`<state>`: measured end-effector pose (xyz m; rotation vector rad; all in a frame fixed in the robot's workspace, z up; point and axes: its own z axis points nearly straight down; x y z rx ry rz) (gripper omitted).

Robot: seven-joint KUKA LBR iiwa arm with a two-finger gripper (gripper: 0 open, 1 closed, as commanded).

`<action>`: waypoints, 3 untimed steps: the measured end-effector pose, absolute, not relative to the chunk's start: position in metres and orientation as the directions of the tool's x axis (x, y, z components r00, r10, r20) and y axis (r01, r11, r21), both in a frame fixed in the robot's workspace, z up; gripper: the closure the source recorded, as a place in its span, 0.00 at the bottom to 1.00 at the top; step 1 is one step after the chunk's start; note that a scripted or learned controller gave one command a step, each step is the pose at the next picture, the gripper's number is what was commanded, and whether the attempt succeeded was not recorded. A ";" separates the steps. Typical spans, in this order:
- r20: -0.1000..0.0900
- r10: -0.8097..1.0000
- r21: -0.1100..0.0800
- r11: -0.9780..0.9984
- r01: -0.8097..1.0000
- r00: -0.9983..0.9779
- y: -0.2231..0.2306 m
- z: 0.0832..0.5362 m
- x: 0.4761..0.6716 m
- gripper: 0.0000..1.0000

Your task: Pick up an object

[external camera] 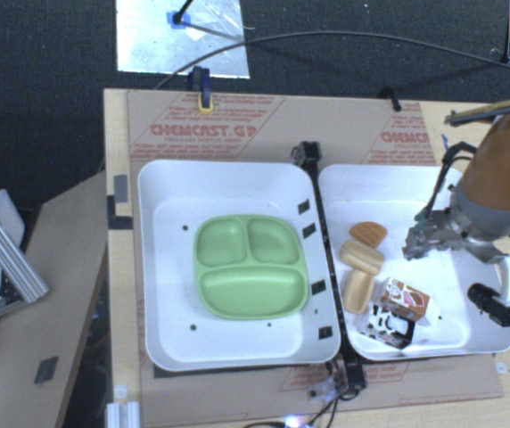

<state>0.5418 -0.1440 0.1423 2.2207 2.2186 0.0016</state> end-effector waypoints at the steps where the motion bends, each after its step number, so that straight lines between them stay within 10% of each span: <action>1: -0.001 1.000 0.005 0.004 1.000 -0.004 -0.143 0.186 0.542 1.00; 3: -0.002 1.000 0.007 0.006 1.000 -0.005 -0.140 0.296 0.550 1.00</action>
